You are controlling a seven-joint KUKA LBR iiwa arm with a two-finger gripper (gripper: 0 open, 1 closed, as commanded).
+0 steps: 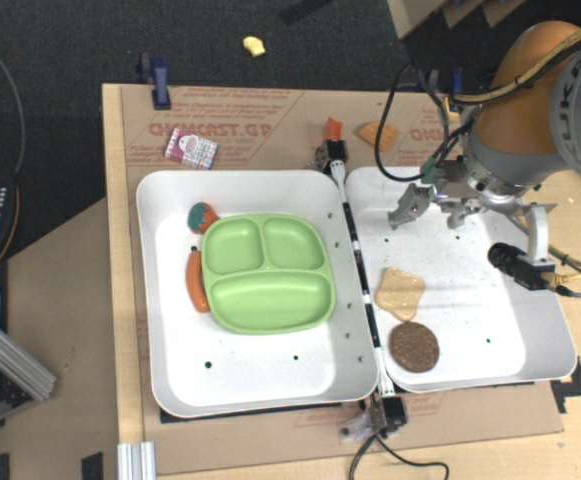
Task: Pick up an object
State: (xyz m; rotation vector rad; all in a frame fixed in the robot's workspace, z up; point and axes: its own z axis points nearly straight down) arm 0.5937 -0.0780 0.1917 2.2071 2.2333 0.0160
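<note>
Two things lie in the right bin point(530, 353): a tan bread slice point(400, 292) and a brown cookie point(414, 347), touching at the front left. The end effector point(432, 204) hangs over the back of that bin, well apart from them. It looks open and holds nothing. Both foods are flat, so it may slip off and grab only air.

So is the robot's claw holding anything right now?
Gripper: open, nothing between its fingers, hanging over the right bin.
</note>
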